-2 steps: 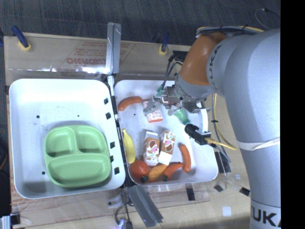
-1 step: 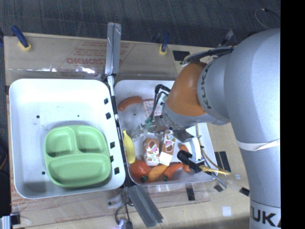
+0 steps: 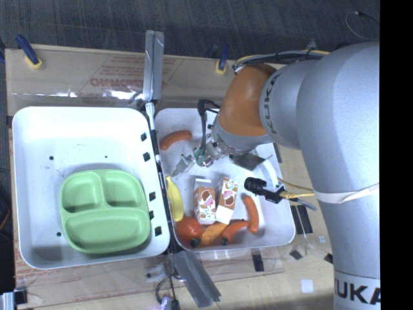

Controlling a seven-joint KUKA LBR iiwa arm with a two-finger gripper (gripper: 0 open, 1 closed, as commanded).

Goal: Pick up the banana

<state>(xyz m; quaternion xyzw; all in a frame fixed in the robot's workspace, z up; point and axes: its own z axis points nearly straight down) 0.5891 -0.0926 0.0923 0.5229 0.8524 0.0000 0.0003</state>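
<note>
From above, the counter [image 3: 84,70] was brown board with faded red print I could not read, "KUKA" stood on my grey base [image 3: 356,294], my end effector [image 3: 201,155] hung in the right bin [image 3: 274,237], its state untellable, and the banana [image 3: 174,200] lay against that bin's left wall.

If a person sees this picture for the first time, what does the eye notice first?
First, the large grey arm with its orange band, reaching in from the right over the right bin. Next, the green divided tray in the left bin. The yellow banana lies at the right bin's left wall.
</note>
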